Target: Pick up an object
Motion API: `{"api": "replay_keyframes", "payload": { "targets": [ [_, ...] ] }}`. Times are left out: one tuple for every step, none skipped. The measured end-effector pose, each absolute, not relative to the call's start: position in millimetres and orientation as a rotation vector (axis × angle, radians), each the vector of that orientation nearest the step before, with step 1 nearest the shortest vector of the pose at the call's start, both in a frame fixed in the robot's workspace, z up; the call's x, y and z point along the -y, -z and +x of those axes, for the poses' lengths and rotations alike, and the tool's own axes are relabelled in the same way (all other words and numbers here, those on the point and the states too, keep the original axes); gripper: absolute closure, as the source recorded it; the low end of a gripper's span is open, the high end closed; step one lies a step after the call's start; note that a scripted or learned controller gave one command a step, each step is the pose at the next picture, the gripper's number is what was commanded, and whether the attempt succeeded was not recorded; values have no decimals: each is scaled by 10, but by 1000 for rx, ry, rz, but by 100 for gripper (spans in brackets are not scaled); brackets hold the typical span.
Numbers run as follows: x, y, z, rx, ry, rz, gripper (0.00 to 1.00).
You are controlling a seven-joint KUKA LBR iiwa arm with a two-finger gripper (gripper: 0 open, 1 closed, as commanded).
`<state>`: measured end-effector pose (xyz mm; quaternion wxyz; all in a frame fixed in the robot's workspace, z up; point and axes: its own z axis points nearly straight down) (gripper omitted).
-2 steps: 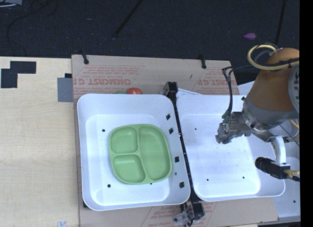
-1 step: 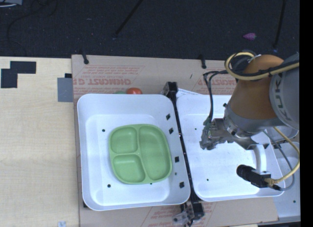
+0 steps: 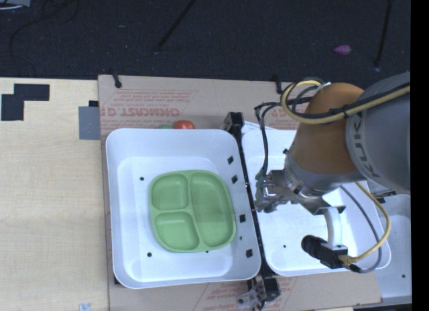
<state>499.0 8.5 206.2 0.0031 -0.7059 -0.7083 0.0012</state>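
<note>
One fixed camera above the bench (image 3: 47,189), looking down at a slant, far side at top. Both white bins in frame: left bin (image 3: 127,169), right bin (image 3: 281,263). Arm (image 3: 348,135) enters from right, close under lens.

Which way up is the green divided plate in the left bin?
Right side up: the green divided plate lies flat in the left bin, its three compartments facing the camera.

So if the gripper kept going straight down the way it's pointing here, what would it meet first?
Probably the bare white floor of the right bin. The gripper hangs over that bin's left part, close to the divider. The green divided plate lies in the left bin, off that line. Depth is unclear.
</note>
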Motion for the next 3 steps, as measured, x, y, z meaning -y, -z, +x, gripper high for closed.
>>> {"api": "replay_keyframes", "payload": {
  "targets": [
    [-530,-2161,4901,2224,-2,-2214,100],
    [-1012,-2298,4868,2224,-3,-2215,100],
    [-998,-2294,4867,2221,-6,-2217,0]
  ]
}}
